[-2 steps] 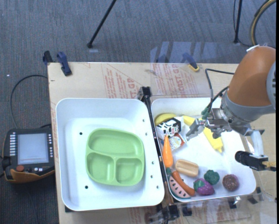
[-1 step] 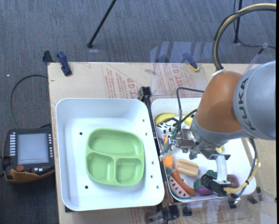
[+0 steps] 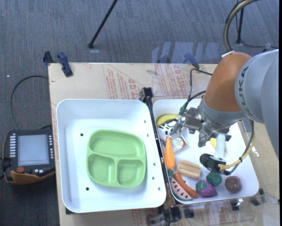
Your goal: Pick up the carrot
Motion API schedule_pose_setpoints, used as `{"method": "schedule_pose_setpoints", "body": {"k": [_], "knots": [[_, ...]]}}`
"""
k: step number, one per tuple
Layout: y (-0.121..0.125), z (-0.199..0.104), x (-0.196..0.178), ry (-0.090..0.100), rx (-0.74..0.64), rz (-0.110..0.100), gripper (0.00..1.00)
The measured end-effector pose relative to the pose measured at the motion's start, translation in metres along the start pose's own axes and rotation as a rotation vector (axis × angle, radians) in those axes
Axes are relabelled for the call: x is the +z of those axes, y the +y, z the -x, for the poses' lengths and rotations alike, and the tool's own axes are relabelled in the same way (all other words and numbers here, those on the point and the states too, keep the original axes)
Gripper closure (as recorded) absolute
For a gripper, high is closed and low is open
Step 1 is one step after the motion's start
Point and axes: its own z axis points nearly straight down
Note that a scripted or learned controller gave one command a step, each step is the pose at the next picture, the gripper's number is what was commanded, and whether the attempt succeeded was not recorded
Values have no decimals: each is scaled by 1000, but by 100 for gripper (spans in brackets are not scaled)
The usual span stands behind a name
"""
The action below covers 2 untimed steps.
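The table is a pale board with red printed lettering, filling the middle of the frame above grey carpet. Two shallow white bins rest on it side by side: the left bin at centre-left and the right bin at lower right. Blue clamps grip the table's upper left edge.

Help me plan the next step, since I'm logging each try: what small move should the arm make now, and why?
Probably shift the pincer toward the bins' divider and down over the carrot. The carrot lies loose along the right bin's left edge, beside the hot dog bun, while the wrist hovers further right.
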Motion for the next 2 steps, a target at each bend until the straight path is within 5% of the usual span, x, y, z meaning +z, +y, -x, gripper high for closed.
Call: {"method": "schedule_pose_setpoints", "body": {"k": [1, 2], "knots": [[-80, -24, 2, 0, 32, -7, 0], [-33, -6, 1, -1, 369, -4, 0]]}}
